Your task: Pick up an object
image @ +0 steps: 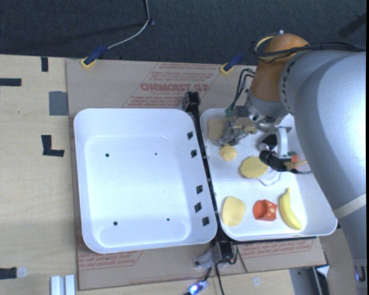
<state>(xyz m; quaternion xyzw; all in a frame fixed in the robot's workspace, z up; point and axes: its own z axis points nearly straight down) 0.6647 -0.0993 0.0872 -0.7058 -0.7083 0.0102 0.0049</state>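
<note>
Yellow pieces, a banana (291,209) and a red item (265,210) lie in the right bin (320,226), crowding the gripper (229,137) lowered at its far corner; whether it is closed, I cannot tell. Beside it sits the left bin (86,165).

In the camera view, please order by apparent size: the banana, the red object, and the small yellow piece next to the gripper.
1. banana, largest
2. red object
3. small yellow piece, smallest; the margin below the red object is small.
</note>
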